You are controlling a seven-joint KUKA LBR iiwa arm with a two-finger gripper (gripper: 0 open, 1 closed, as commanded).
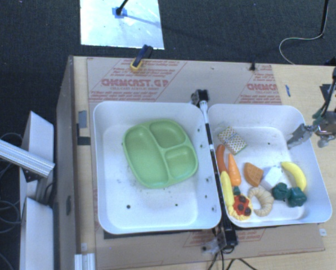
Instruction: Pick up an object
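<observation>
You have the table (173, 77) carrying two shallow white bins side by side. The left bin (108, 207) holds a green compartment plate (159, 152) with three sections, lying flat near the bin's middle. The right bin (269, 120) holds all the small toy food, gathered in its near half. Along its left wall you see a yellow corn cob (227, 188) with a pizza slice (241, 206) at its near end, and an orange carrot (234, 169) beside a thinner red-orange piece. A checkered cracker (232, 139) lies apart toward the far side. Toward the middle sit an orange wedge (253, 174), a tan pretzel-like ring (262, 200) and a white block (273, 176); a banana (294, 175) curves near the right wall, with two dark green pieces (289, 193) just in front of it. The gripper (303, 133) hangs at the right bin's far right edge, above the rim and well apart from the food; you cannot tell how far its jaws are parted, and nothing is seen between them.
</observation>
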